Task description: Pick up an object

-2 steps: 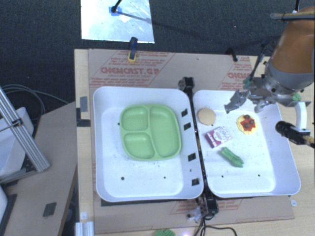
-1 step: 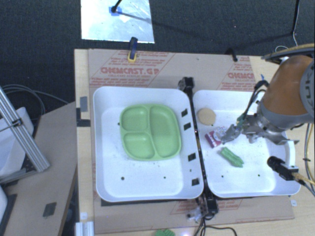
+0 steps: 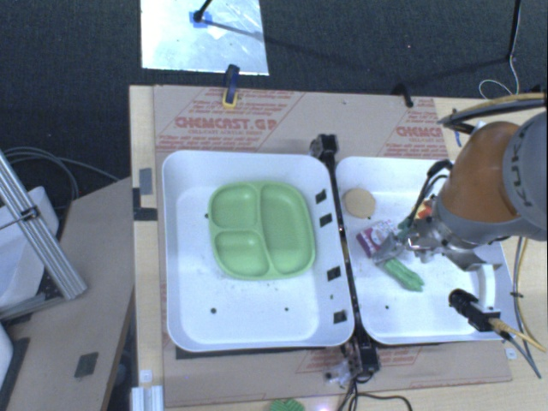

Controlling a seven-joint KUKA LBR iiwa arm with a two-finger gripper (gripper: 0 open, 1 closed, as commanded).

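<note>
Right bin (image 3: 377, 324): arm enters from 3 o'clock, orange band above the wrist, gripper (image 3: 401, 248) low over the bin's middle. Whether it is open, closed or holding anything I cannot tell; the wrist body covers the working end.

Candidate things, all in the right bin:
- green piece (image 3: 404, 275), lying flat, long axis running 10 to 4 o'clock, just at 6 o'clock of the gripper, touching or nearly so.
- purple-and-white packet (image 3: 373, 237), at 9 o'clock of the gripper, close beside it; upper end of the green piece sits near its lower corner.
- tan disc (image 3: 360, 202), at 11 o'clock, apart from the other two, close to the bin's left wall.

Left bin (image 3: 184, 315) carries a green divided plate (image 3: 260, 230), well apart from the arm and not in play.

Risks as I judge them:
- Packet and green piece crowd each other. A close here may catch an edge of both and grip neither, or nudge one aside.
- Green piece looks smooth and rounded; pinched off-centre, it may squirt out or swing and drop on the lift.
- Packet looks thin and crinkly; a grip on a loose corner could slip.
- Both lie flat on the floor of the bin, so a descent too shallow closes on air, and one too deep jams against the bin.
</note>
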